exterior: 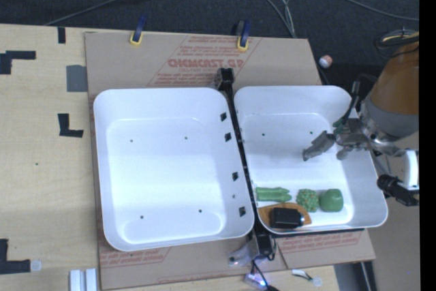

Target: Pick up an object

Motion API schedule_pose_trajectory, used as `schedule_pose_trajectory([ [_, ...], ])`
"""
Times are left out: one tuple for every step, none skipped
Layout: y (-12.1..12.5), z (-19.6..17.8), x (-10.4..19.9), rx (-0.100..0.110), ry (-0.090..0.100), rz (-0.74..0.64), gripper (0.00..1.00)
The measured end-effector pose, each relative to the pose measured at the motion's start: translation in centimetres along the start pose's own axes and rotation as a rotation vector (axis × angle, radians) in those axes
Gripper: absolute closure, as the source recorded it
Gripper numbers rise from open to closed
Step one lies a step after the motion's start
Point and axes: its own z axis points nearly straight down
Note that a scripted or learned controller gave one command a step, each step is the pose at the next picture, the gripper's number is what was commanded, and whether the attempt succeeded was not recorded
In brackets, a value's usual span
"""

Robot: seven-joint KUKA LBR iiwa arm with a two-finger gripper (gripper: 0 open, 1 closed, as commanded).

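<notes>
The object to pick could be any of the small things lying along the near wall of the right bin [300,95]: a long green piece [272,194], a knobbly green one like broccoli [307,199], a rounder green lump [331,200], and a black item [286,217] resting on something orange-brown [300,211]. All sit on that bin's floor, close together in its near part, none lifted. The gripper [317,148] hangs over the middle of the right bin, toward its far-right side, well apart from the cluster. Whether its fingers are spread or closed I cannot tell from this slant; nothing shows between them. The left bin [163,167] lies just beside the right bin on the desk. By my reading the task has hardly begun: reach, descent, grip and lift are all left to do.
</notes>
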Motion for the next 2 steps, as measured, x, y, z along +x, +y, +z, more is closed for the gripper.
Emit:
schedule_pose_trajectory([
  [0.2,-0.3,0.0,-0.006,-0.001,-0.001,0.0],
  [-0.2,6.0,0.1,0.0,0.0,-0.001,0.0],
])
